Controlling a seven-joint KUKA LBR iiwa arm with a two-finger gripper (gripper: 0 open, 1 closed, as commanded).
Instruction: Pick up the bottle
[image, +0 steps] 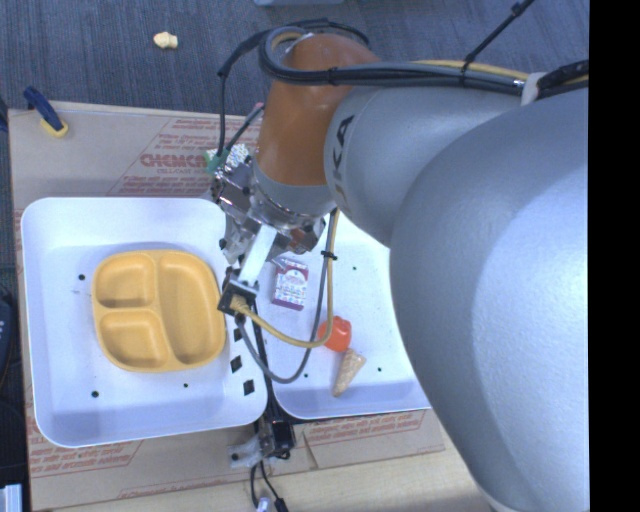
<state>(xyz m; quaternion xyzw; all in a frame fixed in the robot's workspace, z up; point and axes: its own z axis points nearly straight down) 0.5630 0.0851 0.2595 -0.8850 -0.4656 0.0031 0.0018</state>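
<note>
Camera view: arm (470, 230) reaches down over the right bin (385, 385); gripper (258, 228) grip state cannot be told

Two bins sit side by side on a sheet of cardboard (130, 140). The left bin (40, 300) holds a divided plate (157, 309), lying flat near its middle. In the right bin (385, 290) a small box (291, 283) lies close to the left wall. A small cup (340, 334) lies in front of it to the right, and a cone (348, 372) lies just in front of the cup. The arm (450, 200) reaches over the right bin, and its gripper (243, 240) hangs above the walls where the bins meet.
</note>
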